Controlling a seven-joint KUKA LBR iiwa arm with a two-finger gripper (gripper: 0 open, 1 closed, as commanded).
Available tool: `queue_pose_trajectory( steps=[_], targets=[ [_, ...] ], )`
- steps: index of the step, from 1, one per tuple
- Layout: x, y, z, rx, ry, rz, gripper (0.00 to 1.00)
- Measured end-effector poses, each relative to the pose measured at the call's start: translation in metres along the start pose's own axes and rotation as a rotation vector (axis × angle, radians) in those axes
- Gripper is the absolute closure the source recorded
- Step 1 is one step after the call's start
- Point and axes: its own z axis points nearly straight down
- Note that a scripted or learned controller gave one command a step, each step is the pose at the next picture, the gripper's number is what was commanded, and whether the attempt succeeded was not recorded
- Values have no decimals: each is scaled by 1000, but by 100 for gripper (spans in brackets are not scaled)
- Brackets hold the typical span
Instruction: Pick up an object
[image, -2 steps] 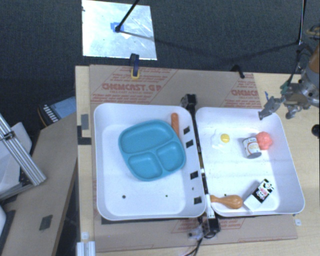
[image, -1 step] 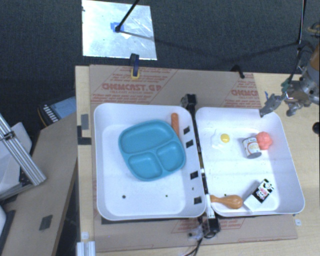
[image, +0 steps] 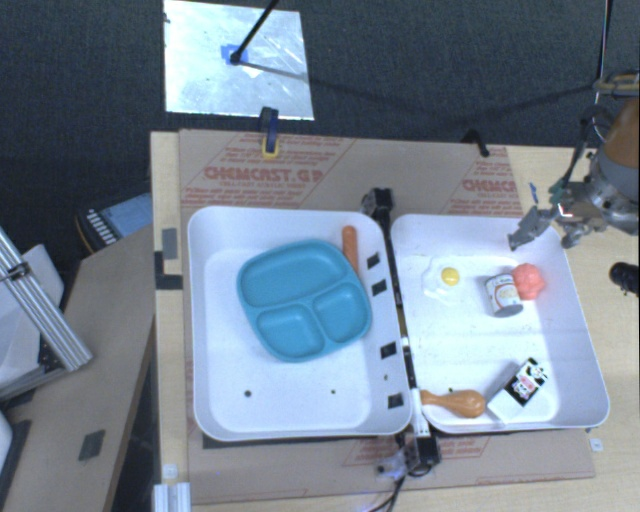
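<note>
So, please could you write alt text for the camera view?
Two white bins sit side by side: the left bin holds a blue divided plate and a sausage, the right bin a fried egg, can and drumstick. The robot hand hovers at its far-right corner.

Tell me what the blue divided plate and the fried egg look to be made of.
Blue divided plate: probably moulded plastic, with an even matte colour and soft rounded compartment edges. Fried egg: likely a plastic or rubber toy, with a flat white and a uniform yellow yolk; too small to be sure.
</note>
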Motion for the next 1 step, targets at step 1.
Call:
queue_pose_trajectory(
  steps=[1],
  targets=[
    [-1,-4,61,1,1,0,0]
  ],
)
